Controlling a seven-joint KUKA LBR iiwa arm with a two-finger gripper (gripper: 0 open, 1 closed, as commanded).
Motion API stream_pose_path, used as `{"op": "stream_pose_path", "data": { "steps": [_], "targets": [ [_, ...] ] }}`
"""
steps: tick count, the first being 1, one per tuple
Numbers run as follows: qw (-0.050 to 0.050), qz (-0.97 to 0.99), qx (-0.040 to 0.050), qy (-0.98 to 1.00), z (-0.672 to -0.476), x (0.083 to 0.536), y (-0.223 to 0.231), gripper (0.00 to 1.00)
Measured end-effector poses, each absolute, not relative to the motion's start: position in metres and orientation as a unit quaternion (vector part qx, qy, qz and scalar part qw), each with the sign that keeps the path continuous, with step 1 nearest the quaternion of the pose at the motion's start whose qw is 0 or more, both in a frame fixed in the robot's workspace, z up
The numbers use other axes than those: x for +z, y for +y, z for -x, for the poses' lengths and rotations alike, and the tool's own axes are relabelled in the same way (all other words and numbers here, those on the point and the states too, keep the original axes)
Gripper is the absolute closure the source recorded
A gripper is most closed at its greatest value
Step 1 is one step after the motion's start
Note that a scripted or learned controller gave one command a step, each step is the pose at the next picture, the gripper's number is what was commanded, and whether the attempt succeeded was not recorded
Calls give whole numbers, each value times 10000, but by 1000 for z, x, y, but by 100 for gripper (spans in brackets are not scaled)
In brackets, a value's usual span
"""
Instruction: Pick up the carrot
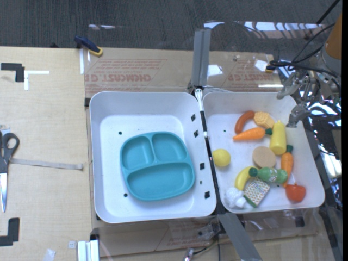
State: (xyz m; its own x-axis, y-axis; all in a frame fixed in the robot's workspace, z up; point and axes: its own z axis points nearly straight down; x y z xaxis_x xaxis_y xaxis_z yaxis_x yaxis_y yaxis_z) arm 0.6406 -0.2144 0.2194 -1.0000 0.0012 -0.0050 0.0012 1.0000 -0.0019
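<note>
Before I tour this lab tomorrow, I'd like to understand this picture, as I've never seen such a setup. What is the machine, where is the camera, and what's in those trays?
One camera looks down at a slant on a bench with two white bins. The robot arm reaches in from the right; its claw hangs above the right bin's far corner, with nothing visibly held. The left bin holds a blue divided plate. The right bin holds toy food, including the carrot, a lemon and a yellow bottle. Scissors lie on the bench at left.

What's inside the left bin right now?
The left bin holds one thing: a teal divided tray, whose three compartments look bare. The bin floor beneath the tray is covered, so anything under it can't be seen.
</note>
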Motion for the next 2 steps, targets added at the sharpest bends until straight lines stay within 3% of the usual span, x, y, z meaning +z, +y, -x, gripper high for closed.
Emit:
{"op": "stream_pose_path", "data": {
  "steps": [1,2],
  "targets": [
    [80,-354,-10,9993,-607,101,-184,0],
    [42,-355,-1,9994,-605,95,-126,0]
  ]
}}
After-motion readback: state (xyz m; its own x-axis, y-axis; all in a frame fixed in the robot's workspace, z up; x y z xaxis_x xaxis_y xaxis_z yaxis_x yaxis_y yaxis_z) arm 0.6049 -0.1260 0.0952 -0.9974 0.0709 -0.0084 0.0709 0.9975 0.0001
